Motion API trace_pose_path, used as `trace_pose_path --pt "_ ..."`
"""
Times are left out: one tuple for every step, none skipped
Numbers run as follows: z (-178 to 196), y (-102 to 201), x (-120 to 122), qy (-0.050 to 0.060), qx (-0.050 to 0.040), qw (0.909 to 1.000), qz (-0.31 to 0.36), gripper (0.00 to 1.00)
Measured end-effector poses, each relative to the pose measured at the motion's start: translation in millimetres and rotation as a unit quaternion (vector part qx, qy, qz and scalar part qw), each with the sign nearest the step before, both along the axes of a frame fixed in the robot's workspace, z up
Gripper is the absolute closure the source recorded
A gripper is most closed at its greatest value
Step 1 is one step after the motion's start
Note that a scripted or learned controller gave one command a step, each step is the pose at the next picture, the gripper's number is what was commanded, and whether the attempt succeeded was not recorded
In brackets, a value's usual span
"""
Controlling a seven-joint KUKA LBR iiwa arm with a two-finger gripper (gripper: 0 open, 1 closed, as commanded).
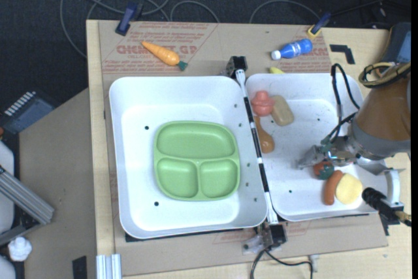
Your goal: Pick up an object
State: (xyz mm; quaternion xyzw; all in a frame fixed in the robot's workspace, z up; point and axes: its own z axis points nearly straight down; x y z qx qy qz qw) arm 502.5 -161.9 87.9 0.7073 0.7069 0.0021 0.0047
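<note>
In the right bin (297, 140), my gripper (321, 159) is low over the floor, right of the middle. Directly under its tip lies a small red and green object (322, 171), partly covered by the gripper. Just in front of it lie an orange sausage-shaped toy (330, 188) and a yellow rounded toy (349, 188), touching each other. By the bin's left wall sit a pink toy (261, 102), a tan piece (282, 112) and an orange-brown piece (264, 140). The grey arm (382, 121) comes in from the right.
The left bin (130, 108) holds a green divided plate (196, 160). Behind the bins, on the cardboard, lie a toy carrot (162, 53) and a blue-and-white bottle (292, 49). A black cable (338, 91) loops over the right bin's back right part.
</note>
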Motion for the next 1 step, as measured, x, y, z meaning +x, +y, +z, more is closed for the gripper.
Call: trace_pose_path --pt "11.4 -2.7 1.2 -0.004 -0.0037 1.0000 -0.002 1.00"
